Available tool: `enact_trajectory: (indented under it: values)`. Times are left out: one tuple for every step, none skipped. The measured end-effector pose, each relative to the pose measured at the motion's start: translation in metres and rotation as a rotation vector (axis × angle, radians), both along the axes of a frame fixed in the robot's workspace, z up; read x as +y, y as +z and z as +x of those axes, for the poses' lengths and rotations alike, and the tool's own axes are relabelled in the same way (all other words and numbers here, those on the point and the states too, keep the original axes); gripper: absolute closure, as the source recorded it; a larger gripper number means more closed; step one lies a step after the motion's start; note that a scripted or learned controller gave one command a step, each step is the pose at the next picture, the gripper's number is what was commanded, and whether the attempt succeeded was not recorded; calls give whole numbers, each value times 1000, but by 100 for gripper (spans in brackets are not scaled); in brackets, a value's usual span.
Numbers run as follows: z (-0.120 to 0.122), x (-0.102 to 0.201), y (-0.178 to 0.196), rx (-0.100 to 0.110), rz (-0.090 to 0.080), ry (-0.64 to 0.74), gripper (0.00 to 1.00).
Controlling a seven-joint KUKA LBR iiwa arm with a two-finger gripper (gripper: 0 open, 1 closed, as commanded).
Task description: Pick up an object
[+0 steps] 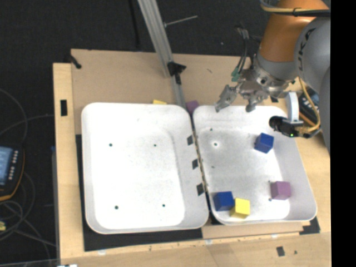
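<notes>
Hovering over the right bin (300, 166), the pincer (236, 103) gapes unladen; blue cube (264, 143) sits tilted below.

Right white shallow bin (222, 154): wide bare floor through centre and left side. Obstacles: blue cube (264, 143) far-right, purple cube (281, 190) near-right, second blue cube (223, 200) w/ small yellow cube (242, 207) just beside it at near edge. Two-finger gripper (236, 103) hangs over far rim, fingers spread. Left white shallow bin (133, 166): whole floor bare. Slanted grey metal pole (158, 32) crosses far side, btwn bins. Black clips (196, 163) along shared rim.
</notes>
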State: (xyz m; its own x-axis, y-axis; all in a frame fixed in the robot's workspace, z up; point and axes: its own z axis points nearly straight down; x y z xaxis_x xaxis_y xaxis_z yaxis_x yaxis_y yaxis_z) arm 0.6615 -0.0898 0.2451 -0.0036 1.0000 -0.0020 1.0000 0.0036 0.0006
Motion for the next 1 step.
enact_trajectory:
  values:
    - [-112, -45, -80, 9, 1, -9, 0]
